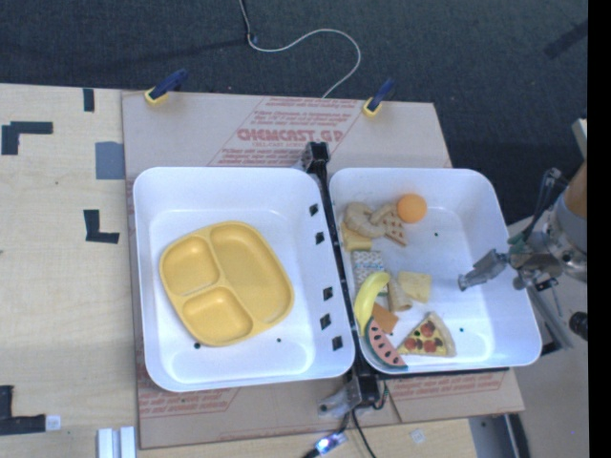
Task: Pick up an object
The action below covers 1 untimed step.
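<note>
Here the tabletop (57, 256) carries two shallow white bins side by side on a cardboard sheet (286, 132). The left bin (172, 189) holds a yellow divided plate (225, 281), lying flat with its three compartments facing up. The right bin (477, 198) holds a scatter of toy food, mostly along its left wall: an orange ball (411, 207) toward the far side, a tan biscuit-like piece (358, 219) and a brown cracker (389, 225) just beside it, a banana (368, 294) in the middle, a pale cheese-like wedge (413, 285) right of the banana, and a watermelon slice (383, 344) and a pizza slice (428, 336) at the near edge.

The pincer (474, 275) reaches in over the right rim of the right bin, hanging above bare white floor, well apart from the food. Nothing sits between its fingers; whether they stand apart or together I cannot tell. Two blue-and-yellow clamps (165, 86) pin the cardboard at the far side, and a white cable (315, 36) loops beyond it.
</note>
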Available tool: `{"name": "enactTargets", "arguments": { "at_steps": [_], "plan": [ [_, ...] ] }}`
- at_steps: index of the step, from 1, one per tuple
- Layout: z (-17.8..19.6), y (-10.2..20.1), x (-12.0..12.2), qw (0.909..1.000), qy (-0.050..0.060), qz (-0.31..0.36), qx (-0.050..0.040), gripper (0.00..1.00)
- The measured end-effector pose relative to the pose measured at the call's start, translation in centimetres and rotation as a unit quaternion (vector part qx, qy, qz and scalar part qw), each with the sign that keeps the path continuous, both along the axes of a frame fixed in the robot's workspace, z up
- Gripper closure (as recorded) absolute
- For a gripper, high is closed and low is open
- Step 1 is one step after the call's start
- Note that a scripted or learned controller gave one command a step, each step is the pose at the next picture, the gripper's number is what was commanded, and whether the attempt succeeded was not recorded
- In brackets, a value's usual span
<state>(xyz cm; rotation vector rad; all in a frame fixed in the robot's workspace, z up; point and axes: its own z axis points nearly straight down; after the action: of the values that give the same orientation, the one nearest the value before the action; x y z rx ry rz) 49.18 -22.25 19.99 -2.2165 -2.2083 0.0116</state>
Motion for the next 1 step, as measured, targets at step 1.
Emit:
{"name": "enactTargets", "arguments": {
  "at_steps": [1],
  "plan": [
    [0.65,0.04,0.32,1.0000,-0.006,0.002,-0.0017,0.00]
  ]
}}
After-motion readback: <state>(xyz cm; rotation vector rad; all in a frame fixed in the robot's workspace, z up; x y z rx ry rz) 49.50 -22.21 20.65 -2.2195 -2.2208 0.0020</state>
